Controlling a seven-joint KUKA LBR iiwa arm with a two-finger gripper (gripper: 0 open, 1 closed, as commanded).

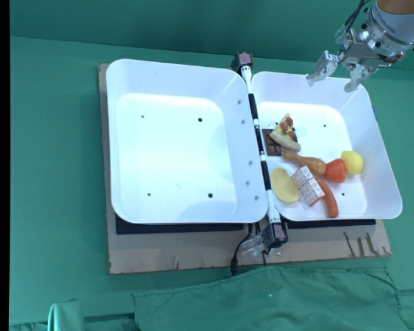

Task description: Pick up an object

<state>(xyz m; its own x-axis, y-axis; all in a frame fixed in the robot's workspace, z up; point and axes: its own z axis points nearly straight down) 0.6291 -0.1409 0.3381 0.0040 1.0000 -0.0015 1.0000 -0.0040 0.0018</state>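
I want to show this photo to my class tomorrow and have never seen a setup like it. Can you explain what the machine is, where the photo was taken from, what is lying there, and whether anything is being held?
One camera fixed above a bench looks down at a slant. The machine is a robot arm, grey with an orange band, reaching in from the right. Its two-fingered hand is open above the far edge of the right bin and holds nothing. The right bin contains toy food: a pizza slice, a lemon, a tomato, a sausage and a chip. Beside it sits the left bin.
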